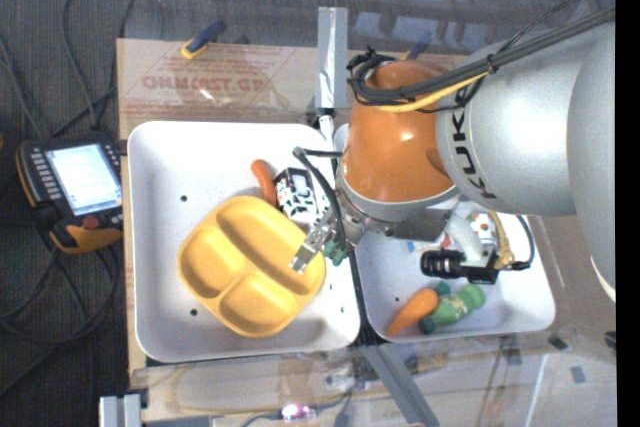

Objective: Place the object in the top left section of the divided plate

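**Two fingers apart over the plate's rim, nothing between them**

The gripper (312, 250) hung at the arm-side edge of the yellow divided plate (235, 260). Its metal fingers (300, 262) stood apart, and no object could be seen between them. The plate lay directly under and outward from the fingertips, inside the left bin (160, 175).

Which object the task meant could not be settled from the view. The nearest candidates lay just beyond the fingers, toward the bench's far side. One was an orange-red piece (262, 177), shaped like a sausage, and it touched the plate's far rim. The other was a black-and-white item (295, 195), lying between that piece and the wrist. Well behind the fingers, in the right bin (530, 310), lay a carrot (412, 312) and a green object (455, 305).

As a judgement, the orange-red piece looked like toy food: light, fairly stiff, smooth and round, and therefore apt to roll or slip. The advisable hold was across its narrow middle, with the fingers square to its long axis. Because it rested against the rim, there was little room for the finger on that side.
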`<action>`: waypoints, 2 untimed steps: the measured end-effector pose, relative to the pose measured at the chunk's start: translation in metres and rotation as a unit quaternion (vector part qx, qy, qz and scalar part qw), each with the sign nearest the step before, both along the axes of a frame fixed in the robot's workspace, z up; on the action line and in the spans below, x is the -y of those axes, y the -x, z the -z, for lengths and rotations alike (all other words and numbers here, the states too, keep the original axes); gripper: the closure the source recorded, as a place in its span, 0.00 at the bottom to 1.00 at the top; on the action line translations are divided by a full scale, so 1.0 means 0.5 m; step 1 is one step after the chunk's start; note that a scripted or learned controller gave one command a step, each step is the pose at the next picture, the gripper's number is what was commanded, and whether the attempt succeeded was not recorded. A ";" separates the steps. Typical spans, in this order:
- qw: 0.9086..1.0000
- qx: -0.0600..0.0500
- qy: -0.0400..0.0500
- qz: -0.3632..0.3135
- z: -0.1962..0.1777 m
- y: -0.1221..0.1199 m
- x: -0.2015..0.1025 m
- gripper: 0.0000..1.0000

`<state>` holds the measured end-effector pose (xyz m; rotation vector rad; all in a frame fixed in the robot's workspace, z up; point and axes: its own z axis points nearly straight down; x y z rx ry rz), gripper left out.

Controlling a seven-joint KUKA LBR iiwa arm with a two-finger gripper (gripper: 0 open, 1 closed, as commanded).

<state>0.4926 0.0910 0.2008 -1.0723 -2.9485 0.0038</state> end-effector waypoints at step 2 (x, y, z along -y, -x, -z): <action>0.978 0.012 -0.002 -0.208 0.162 0.006 -0.039 1.00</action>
